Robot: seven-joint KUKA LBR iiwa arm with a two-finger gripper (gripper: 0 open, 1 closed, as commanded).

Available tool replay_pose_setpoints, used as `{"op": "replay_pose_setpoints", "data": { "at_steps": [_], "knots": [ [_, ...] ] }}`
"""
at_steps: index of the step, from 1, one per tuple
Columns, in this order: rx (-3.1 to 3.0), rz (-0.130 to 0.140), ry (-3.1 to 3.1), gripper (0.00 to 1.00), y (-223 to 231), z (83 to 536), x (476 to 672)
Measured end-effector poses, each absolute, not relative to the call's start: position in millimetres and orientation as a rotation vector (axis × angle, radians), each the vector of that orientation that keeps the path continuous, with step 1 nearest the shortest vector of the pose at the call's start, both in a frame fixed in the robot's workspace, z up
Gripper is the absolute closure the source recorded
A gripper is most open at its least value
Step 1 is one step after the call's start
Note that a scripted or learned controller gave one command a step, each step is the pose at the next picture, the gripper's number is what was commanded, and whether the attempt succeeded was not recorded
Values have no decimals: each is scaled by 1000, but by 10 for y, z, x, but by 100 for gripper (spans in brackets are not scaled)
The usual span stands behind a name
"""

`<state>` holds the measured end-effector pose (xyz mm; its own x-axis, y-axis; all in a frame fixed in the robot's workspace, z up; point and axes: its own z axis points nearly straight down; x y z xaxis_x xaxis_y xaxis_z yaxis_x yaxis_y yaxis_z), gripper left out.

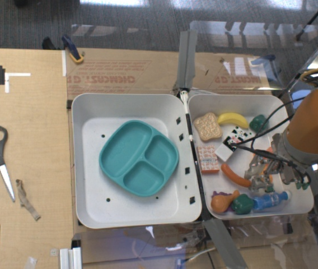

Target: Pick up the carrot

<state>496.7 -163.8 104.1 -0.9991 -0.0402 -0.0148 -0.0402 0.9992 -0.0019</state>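
Because the carrot (235, 176) lies crowded among toys just left of the gripper (262, 171), whose finger state cannot be told, a neighbour could be seized instead.

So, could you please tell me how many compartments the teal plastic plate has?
3. The teal divided plastic plate in the left white bin has one long compartment along its upper-left side and two smaller ones on the lower right, next to each other. None looks hidden.
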Motion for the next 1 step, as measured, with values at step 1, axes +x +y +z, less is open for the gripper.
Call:
{"op": "replay_pose_setpoints", "data": {
  "at_steps": [1],
  "knots": [
    [127, 0, 3135, 100, -991, 2242, 5251]
  ]
}}
